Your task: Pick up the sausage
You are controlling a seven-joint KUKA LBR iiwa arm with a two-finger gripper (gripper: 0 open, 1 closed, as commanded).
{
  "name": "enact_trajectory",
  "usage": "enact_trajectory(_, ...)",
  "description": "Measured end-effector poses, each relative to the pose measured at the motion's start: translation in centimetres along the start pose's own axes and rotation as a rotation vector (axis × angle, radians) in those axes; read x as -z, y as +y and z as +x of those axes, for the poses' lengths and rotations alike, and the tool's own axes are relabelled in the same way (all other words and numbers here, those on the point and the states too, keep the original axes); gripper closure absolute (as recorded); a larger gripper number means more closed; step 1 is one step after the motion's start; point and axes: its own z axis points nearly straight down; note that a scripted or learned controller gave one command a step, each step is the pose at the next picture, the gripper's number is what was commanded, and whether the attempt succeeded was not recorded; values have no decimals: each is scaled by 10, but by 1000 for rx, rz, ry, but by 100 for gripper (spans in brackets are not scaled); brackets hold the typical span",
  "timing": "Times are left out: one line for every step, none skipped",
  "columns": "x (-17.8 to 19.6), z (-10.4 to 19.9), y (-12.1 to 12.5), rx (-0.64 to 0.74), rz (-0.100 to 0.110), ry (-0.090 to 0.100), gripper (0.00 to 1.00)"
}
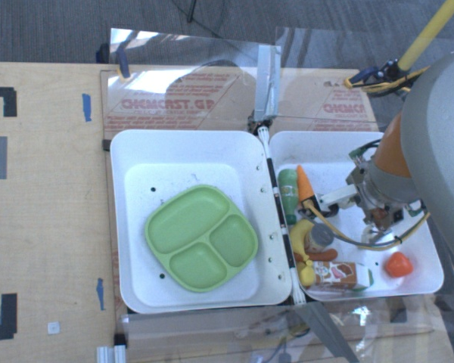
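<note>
At the near edge of the right bin lies a small carton with red and white print, flat along the bin's front wall. Just left of it is something yellow, too small to name. At the near right corner of the same bin sits a red-orange tomato, apart from the other things.

The sausage lies just behind the carton, touching or nearly touching it. It is short, reddish-brown, and lies across, near the bin's left wall. Directly behind it is a round grey thing, maybe a lid, and a yellow banana beside it.

The gripper is over the middle of the right bin, to the right of the sausage and well apart from it. Cables loop around it, and I cannot tell if its fingers are spread or closed. Nothing is seen between them.

Farther back, along the left wall, a green bottle and an orange carrot lie side by side.

In the left bin a green plate with three compartments rests on the floor, a little toward the near side.

Behind both bins is a clear plastic sheet over brown board.
</note>
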Motion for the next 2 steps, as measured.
enact_trajectory(-1, 56, 46, -3, 2, -1, 0)
enact_trajectory(0, 103, 7, -121, 2, 1, 0)
